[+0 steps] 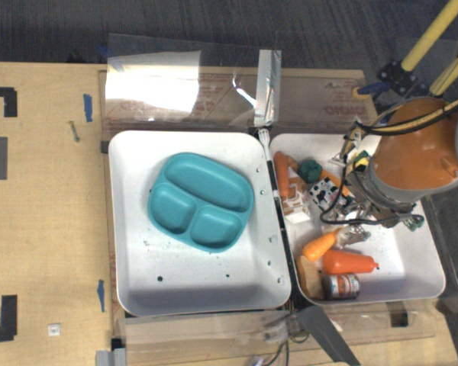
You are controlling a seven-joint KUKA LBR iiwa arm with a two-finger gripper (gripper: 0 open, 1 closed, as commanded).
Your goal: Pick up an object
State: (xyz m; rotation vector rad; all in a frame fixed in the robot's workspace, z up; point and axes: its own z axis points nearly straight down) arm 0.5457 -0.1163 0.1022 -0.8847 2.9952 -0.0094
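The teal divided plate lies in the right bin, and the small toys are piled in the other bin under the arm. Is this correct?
Not quite. The camera view shows the teal divided plate in the left bin, not the right one. The small toys, such as the orange carrot, are piled in the right bin under the arm.

- Setting: a robotics lab or test cell, not a home.
- Desk (38, 227): bare plywood, marked with black tape corners and blue tape strips left of the left bin (130, 280).
- Left bin: shallow, white, fixed beside a matching right bin (420, 269).
- Clear plastic sheeting (160, 90) taped behind the left bin.
- Dark carpet (214, 6) beyond it.
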